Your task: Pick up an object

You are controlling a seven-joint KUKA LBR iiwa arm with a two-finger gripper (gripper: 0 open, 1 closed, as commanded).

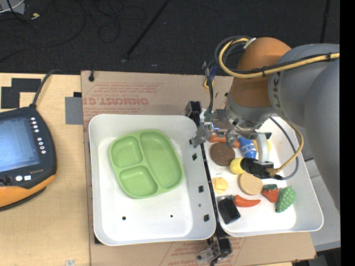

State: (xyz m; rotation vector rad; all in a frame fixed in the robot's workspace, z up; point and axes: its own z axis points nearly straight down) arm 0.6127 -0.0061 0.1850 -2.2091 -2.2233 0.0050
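Pincer [244,143], grip state unclear, hovers over toy food; red pepper [247,202] lies roughly left-right.

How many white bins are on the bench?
2: the left bin holds a green divided plate; the right bin holds the toy food, under the arm.

Red printing on the cardboard under the bins

The flat brown cardboard sheet [138,93] carries a line of red block letters behind the left bin, upside down from this view and too blurred to read with certainty; fainter red print near its front edge is illegible.
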